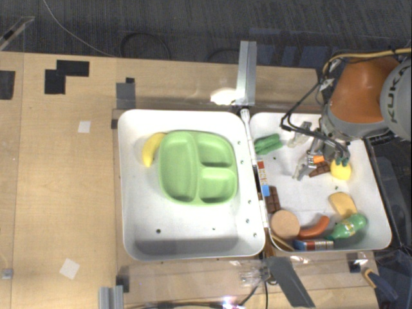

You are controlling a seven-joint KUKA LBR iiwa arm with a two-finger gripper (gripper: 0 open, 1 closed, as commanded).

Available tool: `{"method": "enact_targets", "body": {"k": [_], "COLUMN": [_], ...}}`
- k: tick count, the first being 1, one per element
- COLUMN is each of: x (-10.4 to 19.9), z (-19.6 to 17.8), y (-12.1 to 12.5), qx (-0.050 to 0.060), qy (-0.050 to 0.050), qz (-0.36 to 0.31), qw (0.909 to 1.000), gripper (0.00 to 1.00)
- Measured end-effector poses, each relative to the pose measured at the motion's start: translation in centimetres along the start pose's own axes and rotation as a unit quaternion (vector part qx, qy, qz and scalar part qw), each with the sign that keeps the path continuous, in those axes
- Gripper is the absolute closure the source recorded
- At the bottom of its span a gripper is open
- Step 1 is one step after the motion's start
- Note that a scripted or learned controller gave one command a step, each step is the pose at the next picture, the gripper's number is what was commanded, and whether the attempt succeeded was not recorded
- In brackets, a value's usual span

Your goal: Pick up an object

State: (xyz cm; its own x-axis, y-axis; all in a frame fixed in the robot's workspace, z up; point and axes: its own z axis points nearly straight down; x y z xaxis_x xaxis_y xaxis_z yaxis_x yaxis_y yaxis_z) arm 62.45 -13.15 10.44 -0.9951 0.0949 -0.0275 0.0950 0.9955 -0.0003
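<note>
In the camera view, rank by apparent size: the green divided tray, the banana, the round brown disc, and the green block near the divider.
1. green divided tray, by far the largest
2. round brown disc
3. banana, partly hidden by the tray, and green block: too close to rank

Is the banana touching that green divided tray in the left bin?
Touching: the camera view shows the banana lying against the green tray's left edge with no gap between them.
</note>
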Motion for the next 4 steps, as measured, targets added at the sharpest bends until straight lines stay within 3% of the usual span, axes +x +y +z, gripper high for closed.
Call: {"method": "enact_targets", "body": {"k": [1, 2, 3, 4], "x": [2.9, 3.2, 8.1, 1.7], "z": [1.4, 1.4, 1.2, 1.5], "y": [-2.6, -3.7, -3.5, -3.0], "qx": [0.000, -0.001, 0.000, 0.000], "qy": [0.007, 0.007, 0.006, 0.006], "qz": [-0.033, -0.032, -0.020, -0.034], "qw": [0.9994, 0.9995, 0.9998, 0.9994], "gripper": [0.00, 0.00, 0.00, 0.00]}}
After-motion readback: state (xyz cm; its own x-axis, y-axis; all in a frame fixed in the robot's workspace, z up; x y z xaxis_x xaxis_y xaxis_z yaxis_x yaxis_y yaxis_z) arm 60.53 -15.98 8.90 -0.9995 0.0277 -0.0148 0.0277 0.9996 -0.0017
